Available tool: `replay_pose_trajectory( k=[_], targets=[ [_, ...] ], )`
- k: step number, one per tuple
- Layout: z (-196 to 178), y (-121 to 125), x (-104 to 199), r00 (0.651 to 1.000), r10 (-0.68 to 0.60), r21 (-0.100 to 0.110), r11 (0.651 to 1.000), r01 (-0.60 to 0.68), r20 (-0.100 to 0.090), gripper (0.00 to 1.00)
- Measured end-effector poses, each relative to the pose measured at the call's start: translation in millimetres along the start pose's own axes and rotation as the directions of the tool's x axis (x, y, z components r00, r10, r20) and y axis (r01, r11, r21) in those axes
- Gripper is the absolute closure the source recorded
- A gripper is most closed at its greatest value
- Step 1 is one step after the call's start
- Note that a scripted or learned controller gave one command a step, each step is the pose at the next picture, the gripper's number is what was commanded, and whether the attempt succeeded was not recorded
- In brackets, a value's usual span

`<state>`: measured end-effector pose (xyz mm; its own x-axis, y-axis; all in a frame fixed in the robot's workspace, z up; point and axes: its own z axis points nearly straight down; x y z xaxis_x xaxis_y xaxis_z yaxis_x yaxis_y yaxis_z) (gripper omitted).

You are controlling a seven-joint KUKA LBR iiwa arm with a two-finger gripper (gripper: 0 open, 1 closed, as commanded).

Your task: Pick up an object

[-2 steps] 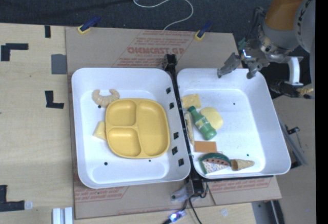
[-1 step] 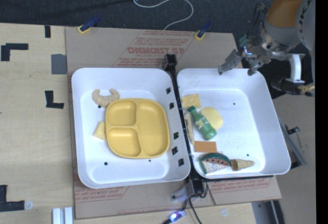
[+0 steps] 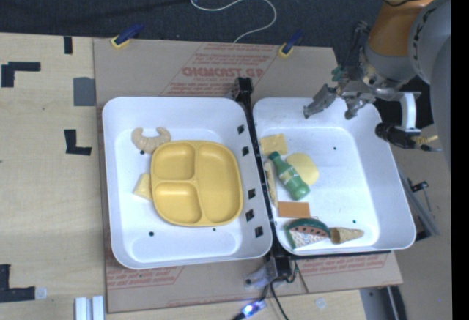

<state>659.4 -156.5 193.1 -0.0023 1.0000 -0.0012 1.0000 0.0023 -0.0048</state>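
- End effector (image 3: pixel 335 105) position: above the far edge of the right bin (image 3: pixel 381 165), near its upper rim, carried by the grey arm with the orange band (image 3: pixel 399 18) reaching in from the right.
- End effector state: two fingers are spread apart with visible space between them; nothing sits between them, so it is open and unloaded.
- Candidate objects, right bin: all lie along the left side of that bin, well apart from the end effector. They are a green bottle (image 3: pixel 288 174) resting against a round yellow piece (image 3: pixel 304 167), a pale yellow block (image 3: pixel 273 143) just beyond them, an orange block (image 3: pixel 294 209) nearer the camera, a watermelon slice (image 3: pixel 306 231) and an ice-cream cone (image 3: pixel 346 234) at the near edge.
- Left bin (image 3: pixel 121 165) contents: a yellow divided plate (image 3: pixel 196 183), a tan croissant-shaped piece (image 3: pixel 149 137) beside its far corner, and a yellow wedge (image 3: pixel 142 185) touching its left edge.
- Task progress: judged as early stage. No object is lifted or contacted. Remaining steps: select an object, travel over it, descend, close, lift.
- Markings: red print on the cardboard sheet (image 3: pixel 212 69) covering the surface behind the bins appears inverted and is too blurred to read. No brand is legible on any object.
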Motion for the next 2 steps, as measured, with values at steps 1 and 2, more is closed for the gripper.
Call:
replay_pose_trajectory(
  k=[1,2],
  targets=[
    [63.9,-5.2,4.8,1.000,0.000,0.003,1.000,0.000,-0.001,0.00],
    [111.6,-5.5,6.0,1.000,-0.001,-0.002,1.000,0.001,0.001,0.00]
  ],
)
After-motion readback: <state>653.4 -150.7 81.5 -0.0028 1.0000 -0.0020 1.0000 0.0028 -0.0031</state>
